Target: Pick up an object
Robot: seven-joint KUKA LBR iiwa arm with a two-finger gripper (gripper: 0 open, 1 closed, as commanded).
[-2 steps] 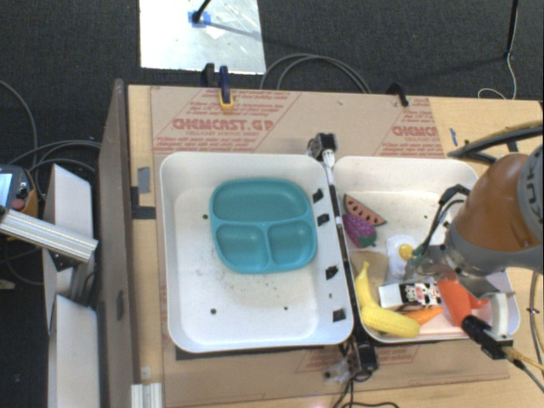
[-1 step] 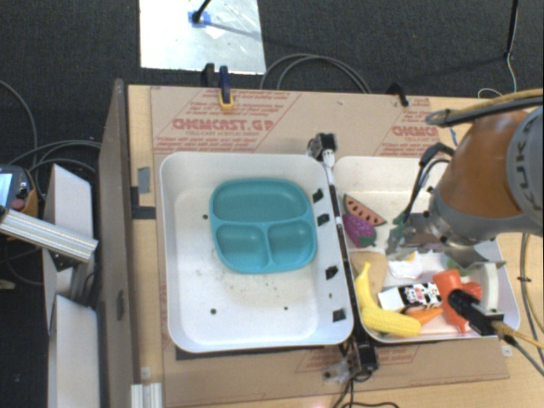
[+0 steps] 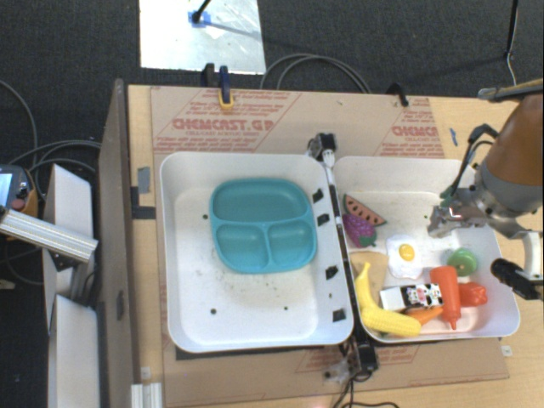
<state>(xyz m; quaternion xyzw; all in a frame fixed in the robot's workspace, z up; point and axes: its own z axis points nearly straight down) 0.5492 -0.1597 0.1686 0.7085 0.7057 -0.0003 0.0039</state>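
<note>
The right bin holds several toy foods. A watermelon slice and purple grapes lie near its left wall. A fried egg sits in the middle, with a green round toy to its right. Along the front lie a banana, a corn cob, a cow-patterned box, an orange-red bottle and a red piece. My gripper hangs over the right part of this bin, just above and right of the egg, with nothing seen held.
The left bin carries a teal divided plate. A black clipped divider runs between the two bins. Cables lie on the bench behind the bins, and a metal rail sits at the far left.
</note>
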